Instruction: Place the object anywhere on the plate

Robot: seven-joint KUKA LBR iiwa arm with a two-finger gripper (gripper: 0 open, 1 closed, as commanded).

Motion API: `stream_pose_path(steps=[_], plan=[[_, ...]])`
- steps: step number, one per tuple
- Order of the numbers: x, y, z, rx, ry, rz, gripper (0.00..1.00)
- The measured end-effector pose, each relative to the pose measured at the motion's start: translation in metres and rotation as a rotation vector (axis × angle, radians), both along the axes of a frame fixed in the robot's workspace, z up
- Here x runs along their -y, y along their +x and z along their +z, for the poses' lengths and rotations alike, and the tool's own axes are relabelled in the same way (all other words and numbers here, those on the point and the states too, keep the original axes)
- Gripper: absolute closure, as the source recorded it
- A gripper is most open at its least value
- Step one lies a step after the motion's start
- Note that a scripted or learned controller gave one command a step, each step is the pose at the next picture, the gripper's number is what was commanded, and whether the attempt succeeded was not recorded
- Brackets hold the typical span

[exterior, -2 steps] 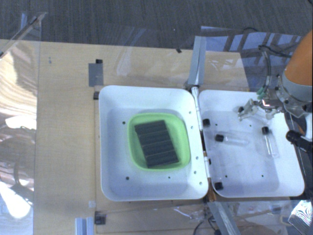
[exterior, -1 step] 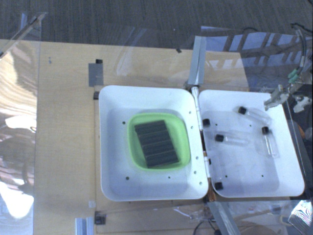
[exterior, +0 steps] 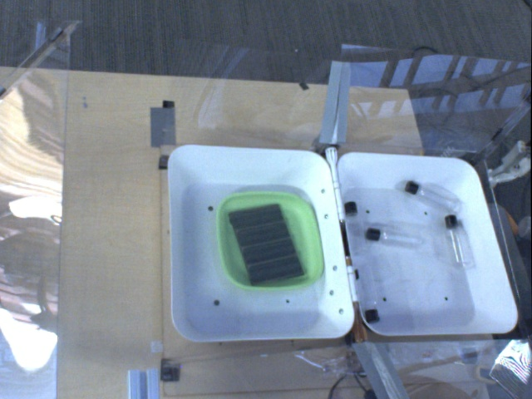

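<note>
- Since the green plate [exterior: 229,260] is the easiest thing to spot, I'll place everything else relative to it.
- The dark ribbed block [exterior: 266,245] is lying flat on the plate, pretty much in the middle and turned a bit askew to the plate's edges.
- The plate itself sits inside the left white bin [exterior: 179,248], with bare white floor all around it.
- Right of the plate, past the seam between the bins, is the right white bin [exterior: 492,277].
- That one has three clear tubes with black caps lying well apart from the plate: one far tube [exterior: 434,194], one middle tube [exterior: 397,238] closest to the plate, and one right tube [exterior: 458,243].
- Beyond the plate, a grey metal bracket [exterior: 336,106] lies on the wooden bench [exterior: 100,223].
- As for the claw, honestly can't tell what state it's in.
</note>
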State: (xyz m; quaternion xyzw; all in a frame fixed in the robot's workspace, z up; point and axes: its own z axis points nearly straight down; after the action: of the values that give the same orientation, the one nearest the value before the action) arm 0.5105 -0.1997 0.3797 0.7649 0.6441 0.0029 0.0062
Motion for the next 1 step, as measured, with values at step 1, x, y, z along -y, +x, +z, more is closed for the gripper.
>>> stream_pose_path(steps=[1], plan=[[0.0004,-0.016,0.0578,0.002,0.001,-0.12,0.0]])
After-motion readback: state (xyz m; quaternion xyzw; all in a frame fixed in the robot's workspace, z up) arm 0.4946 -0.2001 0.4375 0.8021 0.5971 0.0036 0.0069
